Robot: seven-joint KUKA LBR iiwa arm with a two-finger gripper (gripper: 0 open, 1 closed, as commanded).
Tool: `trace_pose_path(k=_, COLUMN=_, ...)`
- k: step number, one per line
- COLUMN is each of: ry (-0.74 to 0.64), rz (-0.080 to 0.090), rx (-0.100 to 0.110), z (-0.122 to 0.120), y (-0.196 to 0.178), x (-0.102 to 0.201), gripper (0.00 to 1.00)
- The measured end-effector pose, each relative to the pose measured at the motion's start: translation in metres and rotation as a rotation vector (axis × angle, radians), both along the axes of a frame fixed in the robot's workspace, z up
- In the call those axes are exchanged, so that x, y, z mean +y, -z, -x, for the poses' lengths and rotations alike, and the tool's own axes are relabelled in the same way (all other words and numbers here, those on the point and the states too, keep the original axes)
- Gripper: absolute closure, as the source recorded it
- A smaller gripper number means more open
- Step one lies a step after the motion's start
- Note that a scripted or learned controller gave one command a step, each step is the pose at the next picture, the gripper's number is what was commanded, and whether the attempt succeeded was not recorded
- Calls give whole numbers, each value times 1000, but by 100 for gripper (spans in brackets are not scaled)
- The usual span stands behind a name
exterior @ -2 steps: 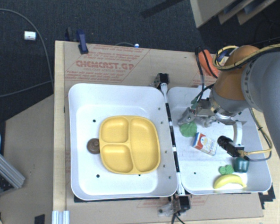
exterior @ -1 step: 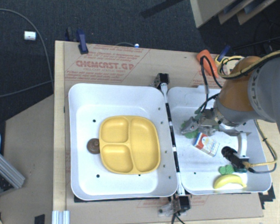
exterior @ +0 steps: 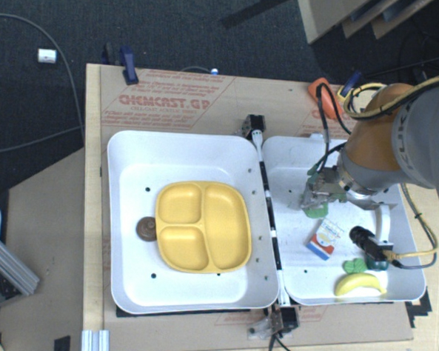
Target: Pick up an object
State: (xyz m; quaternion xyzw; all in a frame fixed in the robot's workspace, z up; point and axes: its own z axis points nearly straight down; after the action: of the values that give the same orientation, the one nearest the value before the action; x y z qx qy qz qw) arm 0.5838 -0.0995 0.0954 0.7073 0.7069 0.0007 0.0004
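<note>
In the camera view, the grey arm (exterior: 411, 131) reached in from the right over the right bin (exterior: 291, 159), its gripper (exterior: 318, 198) low over the middle of the bin floor. Whether the gripper was spread wide, narrowed or clamped on anything could not be told from this slant. A small green object (exterior: 317, 211) lay right at the gripper's tip, touching or nearly touching it. Nearer the front of that bin sat a small white, blue and red box (exterior: 324, 240), a yellow banana (exterior: 359, 286) and a second green piece (exterior: 356, 265) just above the banana. The left bin (exterior: 131, 166) held a yellow divided plate (exterior: 201, 227) with a brown round thing (exterior: 146, 228) at its left edge.
</note>
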Motion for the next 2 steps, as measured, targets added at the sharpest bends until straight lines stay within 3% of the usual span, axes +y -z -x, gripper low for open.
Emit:
trace_pose_path(k=1, ry=0, rz=3, rx=-1, z=-1, y=-48, x=-49, gripper=100)
trace_pose_path(k=2, ry=0, rz=1, rx=1, z=-1, y=-46, x=-47, gripper=0)
